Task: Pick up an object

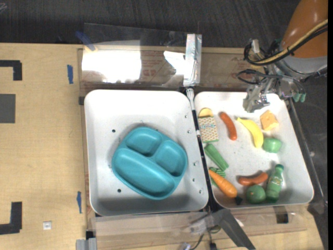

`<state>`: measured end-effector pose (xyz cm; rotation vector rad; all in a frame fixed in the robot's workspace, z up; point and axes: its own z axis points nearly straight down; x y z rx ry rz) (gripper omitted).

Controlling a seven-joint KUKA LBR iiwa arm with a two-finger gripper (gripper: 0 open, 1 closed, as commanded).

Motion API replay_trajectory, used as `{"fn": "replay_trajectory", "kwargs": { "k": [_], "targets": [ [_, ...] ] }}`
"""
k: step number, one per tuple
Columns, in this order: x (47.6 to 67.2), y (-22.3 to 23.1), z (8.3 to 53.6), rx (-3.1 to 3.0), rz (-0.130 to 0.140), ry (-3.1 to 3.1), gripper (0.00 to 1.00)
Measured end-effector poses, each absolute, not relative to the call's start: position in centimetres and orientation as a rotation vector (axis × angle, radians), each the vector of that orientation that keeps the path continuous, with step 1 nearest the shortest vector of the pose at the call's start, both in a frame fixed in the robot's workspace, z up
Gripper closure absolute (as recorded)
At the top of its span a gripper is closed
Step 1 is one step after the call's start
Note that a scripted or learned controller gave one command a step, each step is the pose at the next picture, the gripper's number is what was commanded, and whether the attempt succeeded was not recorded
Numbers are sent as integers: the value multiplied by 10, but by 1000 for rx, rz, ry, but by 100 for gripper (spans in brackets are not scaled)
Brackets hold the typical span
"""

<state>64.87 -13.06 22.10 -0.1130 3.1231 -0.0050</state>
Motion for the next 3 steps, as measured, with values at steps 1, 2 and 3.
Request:
{"fn": "replay_trajectory", "kwargs": {
  "k": [1, 2, 3],
  "targets": [
    [647, -130, 215, -114, -1, 3133, 0],
    [651, -140, 96, -149, -1, 3134, 0],
    [625, -93, 89, 58, 1, 3131, 0]
  ]
}}
